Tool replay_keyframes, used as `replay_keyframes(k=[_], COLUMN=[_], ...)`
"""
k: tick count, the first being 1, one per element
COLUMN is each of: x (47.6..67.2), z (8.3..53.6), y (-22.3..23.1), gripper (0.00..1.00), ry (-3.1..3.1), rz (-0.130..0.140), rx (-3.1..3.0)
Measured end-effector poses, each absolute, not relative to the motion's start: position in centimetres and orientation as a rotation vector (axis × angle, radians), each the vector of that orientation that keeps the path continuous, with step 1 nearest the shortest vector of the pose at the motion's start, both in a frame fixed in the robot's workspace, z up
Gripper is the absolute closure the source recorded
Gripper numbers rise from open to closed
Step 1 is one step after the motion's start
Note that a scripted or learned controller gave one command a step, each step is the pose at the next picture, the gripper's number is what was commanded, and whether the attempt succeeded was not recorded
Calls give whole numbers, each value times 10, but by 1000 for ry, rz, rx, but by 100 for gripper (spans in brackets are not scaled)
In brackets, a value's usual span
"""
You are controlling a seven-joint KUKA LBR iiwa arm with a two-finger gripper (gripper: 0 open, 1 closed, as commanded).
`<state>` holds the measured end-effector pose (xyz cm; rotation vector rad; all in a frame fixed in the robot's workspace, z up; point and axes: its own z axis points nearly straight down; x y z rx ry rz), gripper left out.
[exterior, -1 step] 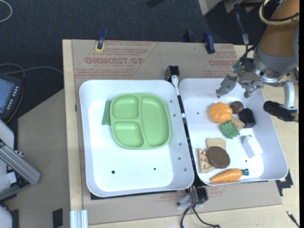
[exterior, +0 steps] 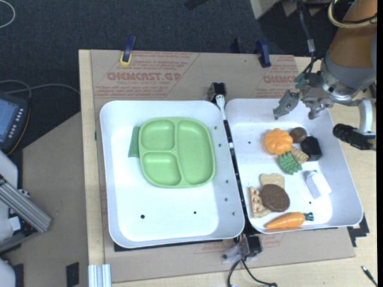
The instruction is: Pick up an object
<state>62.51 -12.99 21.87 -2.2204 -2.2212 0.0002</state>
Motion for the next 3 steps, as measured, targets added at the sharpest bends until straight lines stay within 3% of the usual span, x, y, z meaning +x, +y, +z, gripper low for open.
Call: replay_keyframes(k=[2,3], x=[636,635], z=[111,83], y=[-126,-125], gripper=[0,0], ry=[-2219,-2219], rz=[5,4], rx=[-2216,-2218])
